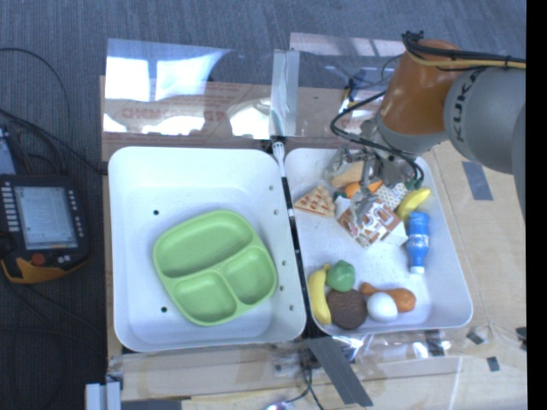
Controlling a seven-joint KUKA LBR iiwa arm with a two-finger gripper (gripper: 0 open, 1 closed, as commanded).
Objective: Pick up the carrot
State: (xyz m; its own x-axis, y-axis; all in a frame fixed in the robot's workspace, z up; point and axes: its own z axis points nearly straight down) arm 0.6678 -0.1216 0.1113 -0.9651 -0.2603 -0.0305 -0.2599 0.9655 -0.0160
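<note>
Basically, arm (479,101) comes in from upper right, orange band above wrist, bent down over right bin (444,310). Gripper (369,186) low among items at bin's far end, w/ orange carrot (373,185) right at its tip; can't tell if gripped.

Part of the maker's lettering "KU" reads on the grey arm (483,118).
</note>
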